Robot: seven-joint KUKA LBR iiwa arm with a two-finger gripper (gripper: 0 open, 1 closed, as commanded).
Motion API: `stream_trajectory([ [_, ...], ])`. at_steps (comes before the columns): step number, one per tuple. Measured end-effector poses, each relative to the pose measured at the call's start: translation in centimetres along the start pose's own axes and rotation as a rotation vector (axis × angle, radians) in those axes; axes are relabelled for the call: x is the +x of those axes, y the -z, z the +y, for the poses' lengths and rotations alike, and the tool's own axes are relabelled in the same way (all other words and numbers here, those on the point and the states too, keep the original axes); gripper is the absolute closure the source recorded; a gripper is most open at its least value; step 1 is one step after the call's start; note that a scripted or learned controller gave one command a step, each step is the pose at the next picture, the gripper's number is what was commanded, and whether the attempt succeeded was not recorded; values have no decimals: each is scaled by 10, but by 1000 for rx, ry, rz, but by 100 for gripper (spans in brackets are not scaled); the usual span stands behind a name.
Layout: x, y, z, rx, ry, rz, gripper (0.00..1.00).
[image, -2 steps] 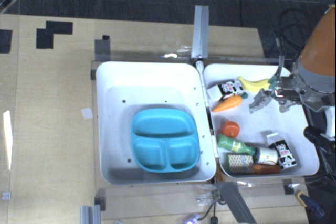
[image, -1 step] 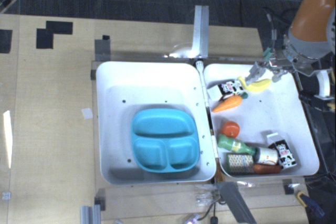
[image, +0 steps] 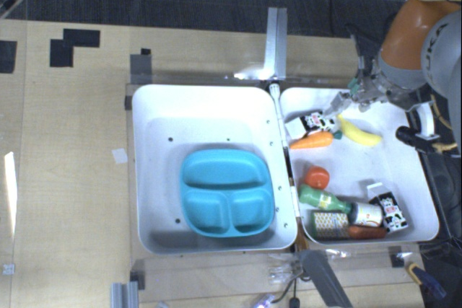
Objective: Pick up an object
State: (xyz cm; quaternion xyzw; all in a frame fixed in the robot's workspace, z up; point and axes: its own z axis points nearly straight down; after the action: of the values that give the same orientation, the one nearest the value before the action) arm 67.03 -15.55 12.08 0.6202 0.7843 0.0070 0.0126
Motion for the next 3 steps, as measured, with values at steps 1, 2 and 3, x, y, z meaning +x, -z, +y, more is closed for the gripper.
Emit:
stream_trajectory([
  [1, 15, -8, 5, 8, 234, -11, 0],
  [2, -30, -11, -26, -20, 293, -8, 0],
  [3, -37, -9, -62, -25, 350, -15, 0],
])
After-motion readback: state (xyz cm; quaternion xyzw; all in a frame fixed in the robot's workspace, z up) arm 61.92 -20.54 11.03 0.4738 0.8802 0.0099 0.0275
